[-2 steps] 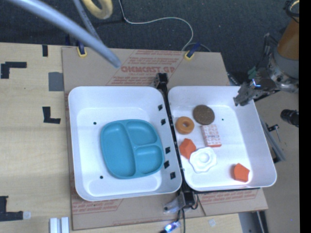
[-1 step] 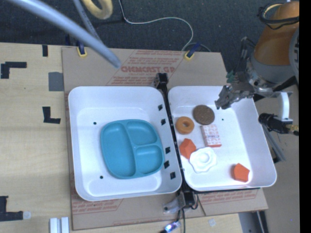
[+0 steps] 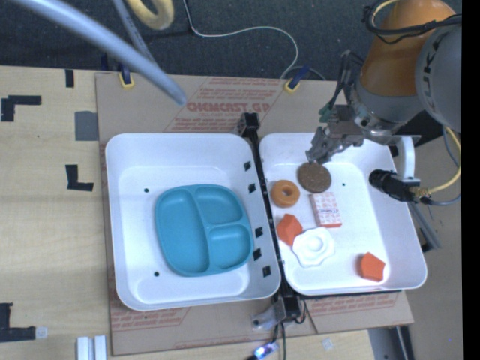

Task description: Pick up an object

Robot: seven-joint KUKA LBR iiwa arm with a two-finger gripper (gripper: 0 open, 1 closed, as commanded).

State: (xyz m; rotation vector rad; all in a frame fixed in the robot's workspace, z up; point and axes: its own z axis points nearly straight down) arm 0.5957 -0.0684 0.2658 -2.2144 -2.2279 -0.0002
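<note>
Nearest you, at the bottom of the camera view, a small dark clamp (image 3: 279,311) sits at the front edge where the two bins meet. Look just above it and you find the right bin (image 3: 401,276), a shallow white tray holding several small items. Toward its front right lies an orange block (image 3: 372,266). Left of that, near the divider, a white flower-shaped piece (image 3: 313,247) rests with a second orange wedge (image 3: 289,227) touching its upper left edge. Behind them you see a small pink-and-white packet (image 3: 325,209), and beside it, closer to the divider, a tan doughnut (image 3: 285,193). A brown round cookie (image 3: 314,178) lies just behind the packet.

Your gripper (image 3: 320,152) hangs directly above the far edge of that cookie, its dark fingertips close to it; whether they are apart or together you cannot tell from this angle, and nothing is visibly held between them. The grey arm with its orange band (image 3: 401,51) comes in from the upper right.

In the left bin (image 3: 124,163) you see a teal divided plate (image 3: 204,228) lying flat near the middle. Both bins rest on a cardboard sheet (image 3: 217,103) over the wooden bench (image 3: 45,216).
</note>
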